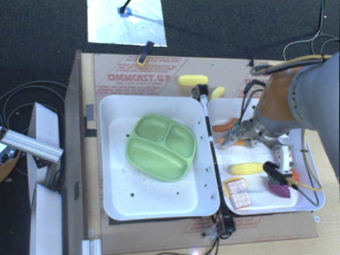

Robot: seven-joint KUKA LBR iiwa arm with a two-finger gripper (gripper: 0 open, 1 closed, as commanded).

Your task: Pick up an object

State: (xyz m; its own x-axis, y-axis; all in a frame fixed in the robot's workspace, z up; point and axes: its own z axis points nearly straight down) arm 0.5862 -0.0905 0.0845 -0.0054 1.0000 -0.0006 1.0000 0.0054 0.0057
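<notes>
A smooth, matt green plastic is seen on the tray (pixel 161 147). Glossy white plastic is shown by both bins (pixel 119 195). The bench (pixel 159 73) is covered in brownish printed paper, matt. A dull metal sheen is given off by the far plate (pixel 126 16). The corn (pixel 246 169) looks waxy, smooth plastic. The arm (pixel 313 89) is finished in satin grey.

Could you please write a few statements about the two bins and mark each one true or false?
1. The green divided plate lies in the left bin. True.
2. The corn cob lies on the green plate. False: it lies in the right bin.
3. The gripper is over the right bin. True.
4. The purple object sits outside both bins. False: it is in the right bin's near corner.
5. The orange sausage lies in the right bin. True.
</notes>
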